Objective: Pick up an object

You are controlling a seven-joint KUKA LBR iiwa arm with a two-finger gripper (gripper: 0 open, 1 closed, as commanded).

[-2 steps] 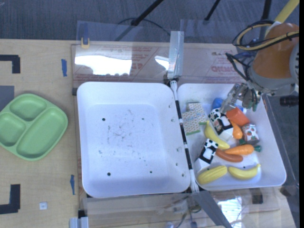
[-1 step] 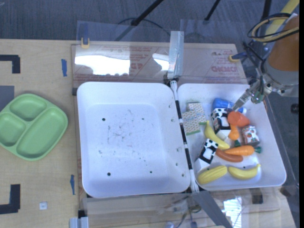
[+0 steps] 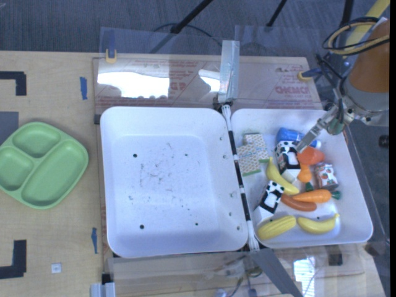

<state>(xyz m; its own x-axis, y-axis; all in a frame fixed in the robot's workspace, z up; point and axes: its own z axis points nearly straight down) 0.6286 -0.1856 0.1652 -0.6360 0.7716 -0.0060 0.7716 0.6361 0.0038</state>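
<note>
Inside the right bin (image 3: 362, 228): three bananas (image 3: 276, 226), one carrot (image 3: 312, 197); hand (image 3: 306, 142) state unclear

The right bin (image 3: 356, 224) holds a heap of toy food: three yellow bananas (image 3: 276, 226) along its six o'clock edge and an orange carrot (image 3: 311, 197) lying flat at centre. A blue packet (image 3: 287, 134) lies toward twelve o'clock, a checked cloth (image 3: 250, 153) at nine o'clock.

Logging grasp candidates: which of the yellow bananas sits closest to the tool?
The upper banana, by the divider under the patterned packet; the other two lie along the bin's front edge.
</note>
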